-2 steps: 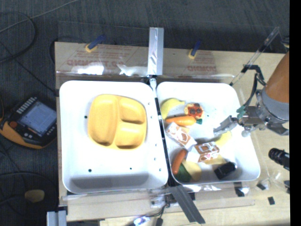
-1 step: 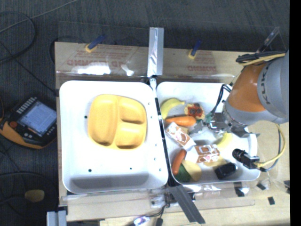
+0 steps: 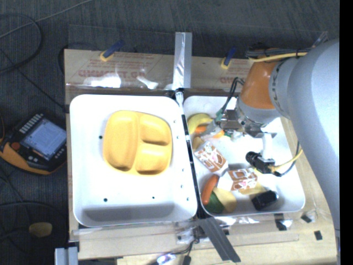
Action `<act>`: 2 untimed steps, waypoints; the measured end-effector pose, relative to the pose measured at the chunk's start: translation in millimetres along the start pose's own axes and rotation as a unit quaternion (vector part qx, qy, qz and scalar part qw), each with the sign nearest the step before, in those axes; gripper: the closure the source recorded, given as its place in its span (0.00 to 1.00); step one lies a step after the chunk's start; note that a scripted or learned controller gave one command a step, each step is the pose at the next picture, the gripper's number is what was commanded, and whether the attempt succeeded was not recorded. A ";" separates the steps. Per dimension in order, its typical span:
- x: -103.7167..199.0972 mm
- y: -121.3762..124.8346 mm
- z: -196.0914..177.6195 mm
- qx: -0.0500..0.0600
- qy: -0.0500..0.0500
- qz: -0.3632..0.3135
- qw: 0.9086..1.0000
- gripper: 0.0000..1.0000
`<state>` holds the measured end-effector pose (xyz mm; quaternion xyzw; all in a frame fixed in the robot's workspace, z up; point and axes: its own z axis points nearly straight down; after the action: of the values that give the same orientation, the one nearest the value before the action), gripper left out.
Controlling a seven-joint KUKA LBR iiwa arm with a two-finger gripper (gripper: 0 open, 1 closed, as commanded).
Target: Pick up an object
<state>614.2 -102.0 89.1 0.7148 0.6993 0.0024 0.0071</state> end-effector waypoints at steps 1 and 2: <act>-14.7 -4.2 -6.4 0.007 -0.007 0.008 1.000 1.00; -9.1 -2.8 -6.2 0.006 -0.004 0.004 1.000 0.00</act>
<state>611.1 -111.0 95.3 0.7178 0.6962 -0.0046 0.0057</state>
